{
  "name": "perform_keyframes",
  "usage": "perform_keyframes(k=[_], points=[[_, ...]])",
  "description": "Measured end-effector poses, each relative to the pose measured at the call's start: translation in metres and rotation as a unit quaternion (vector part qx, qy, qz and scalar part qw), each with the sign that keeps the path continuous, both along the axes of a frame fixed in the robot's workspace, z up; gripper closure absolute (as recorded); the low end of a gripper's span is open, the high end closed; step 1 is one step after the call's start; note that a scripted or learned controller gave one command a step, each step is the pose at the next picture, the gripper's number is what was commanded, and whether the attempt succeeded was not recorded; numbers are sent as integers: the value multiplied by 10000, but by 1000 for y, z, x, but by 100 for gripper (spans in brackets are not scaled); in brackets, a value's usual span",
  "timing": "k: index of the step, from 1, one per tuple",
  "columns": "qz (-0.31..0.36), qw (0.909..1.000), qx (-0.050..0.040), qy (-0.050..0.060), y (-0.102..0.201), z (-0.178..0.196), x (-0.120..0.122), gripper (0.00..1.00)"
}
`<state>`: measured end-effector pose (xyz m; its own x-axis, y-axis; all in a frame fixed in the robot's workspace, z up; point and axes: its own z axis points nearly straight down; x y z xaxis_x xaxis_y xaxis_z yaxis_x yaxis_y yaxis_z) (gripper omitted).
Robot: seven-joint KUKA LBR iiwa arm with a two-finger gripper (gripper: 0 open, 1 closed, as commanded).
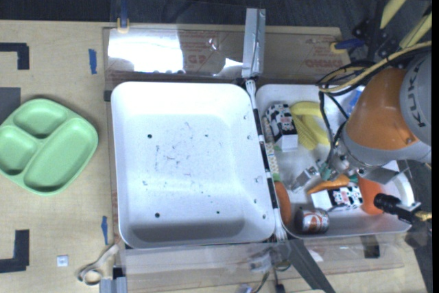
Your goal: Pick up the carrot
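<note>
The carrot [329, 183], an orange tapered piece, lies in the right bin [343, 230] near its middle, pointing left. Its right part is hidden under the arm. My gripper [334, 170] hangs low in that bin, directly over the carrot and touching or nearly touching it. The wrist and its orange band [377, 120] cover the gripper from above, so the view does not reveal whether the carrot is gripped.
The right bin is crowded: a banana [310, 124], a black-and-white box [280, 121], a printed carton [341, 197], a can [312, 219], an orange bottle [370, 202] and an orange-red strip [282, 197] along the left wall. The left bin [185, 154] adjoins. A green divided plate [44, 145] lies far left.
</note>
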<state>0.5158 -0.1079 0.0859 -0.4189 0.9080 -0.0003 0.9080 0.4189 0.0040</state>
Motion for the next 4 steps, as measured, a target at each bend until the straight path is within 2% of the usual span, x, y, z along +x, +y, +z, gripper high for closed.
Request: perform_keyframes(k=[1, 2, 3, 4], points=[[-701, 9975, 3, 2, -80, -1, -29, 0], [-712, 9975, 11, 0, -80, 8, -28, 100], [-711, 9975, 11, 6, -80, 7, -29, 0], [-724, 9974, 20, 19, -80, 14, -29, 100]])
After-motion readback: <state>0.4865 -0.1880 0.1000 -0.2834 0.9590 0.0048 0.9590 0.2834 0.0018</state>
